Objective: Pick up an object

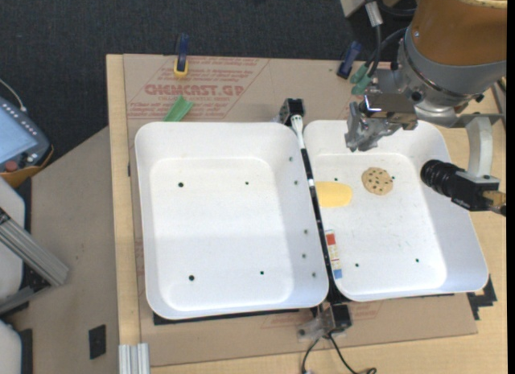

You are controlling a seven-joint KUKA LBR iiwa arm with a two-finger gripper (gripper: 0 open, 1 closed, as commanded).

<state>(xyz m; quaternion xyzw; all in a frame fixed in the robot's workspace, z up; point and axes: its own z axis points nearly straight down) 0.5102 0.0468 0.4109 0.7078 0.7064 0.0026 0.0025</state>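
Observation:
In the right bin a round cookie-like disc with dark specks lies near the back. A flat yellow piece rests left of it, by the bin's left wall. A small white box with red and blue marks lies along that wall nearer the front. My gripper hangs above the back left part of the right bin, just behind and left of the cookie, with nothing seen between its fingers.
The left bin sits beside the right one on a cardboard sheet. A black cylindrical part sticks over the right bin's right edge. Blue clamps and a green scrap lie at the back of the cardboard.

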